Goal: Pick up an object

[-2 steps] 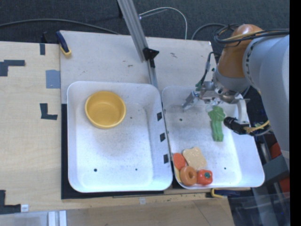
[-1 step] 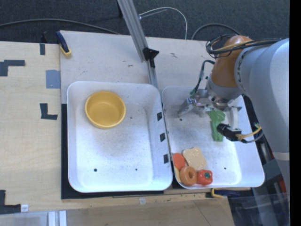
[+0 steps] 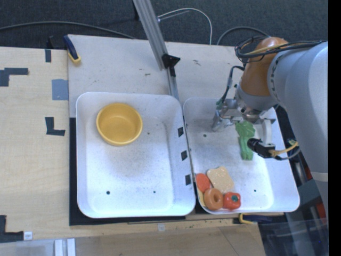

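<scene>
The grey arm with its orange band reaches in from the right, and its two-finger gripper (image 3: 219, 122) hangs over the far part of the shallow white plastic bin on the right (image 3: 277, 196). Whether anything sits between its fingers, or how wide they stand, cannot be told from this slanted view.

Just to the right of the gripper, close beside the wrist hardware, lies a long green plastic toy vegetable (image 3: 245, 138). Its long axis runs from the far side of the bin toward the near side, with the broader, leafy-looking end nearer the wrist and the narrower end pointing toward the bin's near edge. It looks smooth and slightly lumpy.

Well nearer the viewer than the gripper, in the near left corner of the same bin, a small cluster of toy food sits together: a pale tan slice of bread with a flat, matte face (image 3: 220, 178), a glossy orange ring-shaped doughnut (image 3: 213, 198), a small round red tomato with a green top (image 3: 232, 199) and an orange-red rounded piece (image 3: 202, 182) against the bin wall. These pieces touch or nearly touch one another.

Far to the gripper's left, in the other shallow white speckled bin (image 3: 160, 196), stands a round yellow plastic bowl (image 3: 119, 122), upright, open side up.
</scene>
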Robot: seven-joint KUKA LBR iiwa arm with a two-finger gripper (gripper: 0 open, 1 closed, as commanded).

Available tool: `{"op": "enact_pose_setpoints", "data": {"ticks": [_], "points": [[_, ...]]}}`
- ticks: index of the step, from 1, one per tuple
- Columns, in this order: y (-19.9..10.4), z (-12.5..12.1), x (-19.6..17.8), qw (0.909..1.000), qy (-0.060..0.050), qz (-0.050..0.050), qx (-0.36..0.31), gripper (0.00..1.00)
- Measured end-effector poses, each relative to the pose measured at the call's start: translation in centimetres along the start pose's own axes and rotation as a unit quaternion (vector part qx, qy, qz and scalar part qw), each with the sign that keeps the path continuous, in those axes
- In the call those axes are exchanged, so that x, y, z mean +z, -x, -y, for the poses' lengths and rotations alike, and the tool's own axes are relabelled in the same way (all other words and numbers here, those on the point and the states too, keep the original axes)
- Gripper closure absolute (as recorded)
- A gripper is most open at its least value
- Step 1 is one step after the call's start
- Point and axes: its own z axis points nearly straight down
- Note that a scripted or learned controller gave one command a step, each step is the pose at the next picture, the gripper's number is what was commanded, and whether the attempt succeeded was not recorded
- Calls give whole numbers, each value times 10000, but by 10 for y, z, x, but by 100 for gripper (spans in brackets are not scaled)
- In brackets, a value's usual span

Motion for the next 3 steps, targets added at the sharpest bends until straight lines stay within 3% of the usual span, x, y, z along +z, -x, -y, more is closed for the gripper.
{"op": "enact_pose_setpoints", "data": {"ticks": [3], "points": [[-1,-13,-167,10000,41,1,6,100]]}}
